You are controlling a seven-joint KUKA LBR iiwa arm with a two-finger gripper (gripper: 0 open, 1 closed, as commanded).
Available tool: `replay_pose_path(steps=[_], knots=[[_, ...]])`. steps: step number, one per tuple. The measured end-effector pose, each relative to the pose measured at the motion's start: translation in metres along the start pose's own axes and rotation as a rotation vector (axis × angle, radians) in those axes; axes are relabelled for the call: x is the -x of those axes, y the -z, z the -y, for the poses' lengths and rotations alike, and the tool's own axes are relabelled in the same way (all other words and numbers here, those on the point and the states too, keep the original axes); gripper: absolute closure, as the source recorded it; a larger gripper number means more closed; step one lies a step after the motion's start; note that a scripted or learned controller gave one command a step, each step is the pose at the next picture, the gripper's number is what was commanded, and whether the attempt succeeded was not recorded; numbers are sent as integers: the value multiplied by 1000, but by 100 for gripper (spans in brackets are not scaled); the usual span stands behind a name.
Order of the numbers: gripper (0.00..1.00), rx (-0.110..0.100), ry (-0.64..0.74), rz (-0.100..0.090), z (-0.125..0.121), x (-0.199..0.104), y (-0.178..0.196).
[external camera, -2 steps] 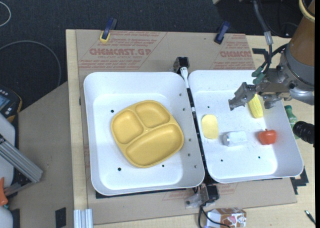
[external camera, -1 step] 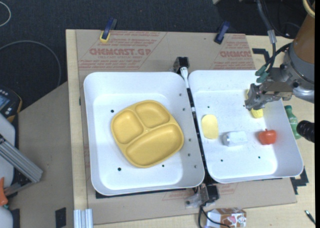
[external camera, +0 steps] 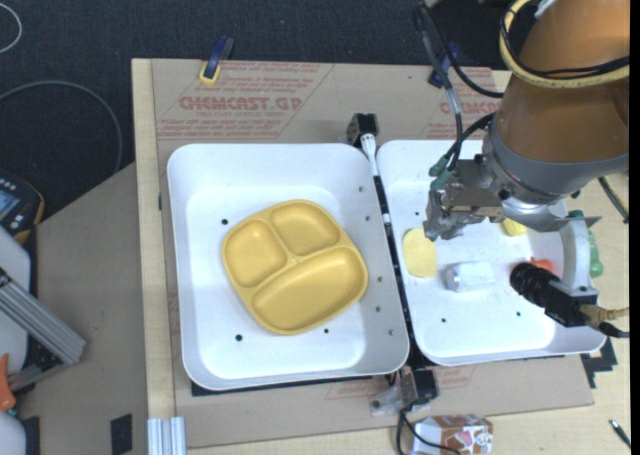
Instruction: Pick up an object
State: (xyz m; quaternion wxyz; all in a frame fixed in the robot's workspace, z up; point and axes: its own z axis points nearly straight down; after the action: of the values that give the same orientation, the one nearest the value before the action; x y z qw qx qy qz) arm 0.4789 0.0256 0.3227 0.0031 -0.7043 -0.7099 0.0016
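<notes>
1. Near the left edge of the right bin, a small yellow piece is seen; a white block lies just beside it.
2. Both are judged light and stiff; the block's flat sides offer the surer hold.
3. Above the yellow piece the gripper hangs; its opening cannot be told, and nothing is seen held.
4. At the left bin's centre rests a yellow divided plate.
</notes>
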Motion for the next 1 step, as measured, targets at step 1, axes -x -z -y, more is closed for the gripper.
replay_pose_path(steps=[1], knots=[[100, 10, -13, 4, 0, 49, 15]])
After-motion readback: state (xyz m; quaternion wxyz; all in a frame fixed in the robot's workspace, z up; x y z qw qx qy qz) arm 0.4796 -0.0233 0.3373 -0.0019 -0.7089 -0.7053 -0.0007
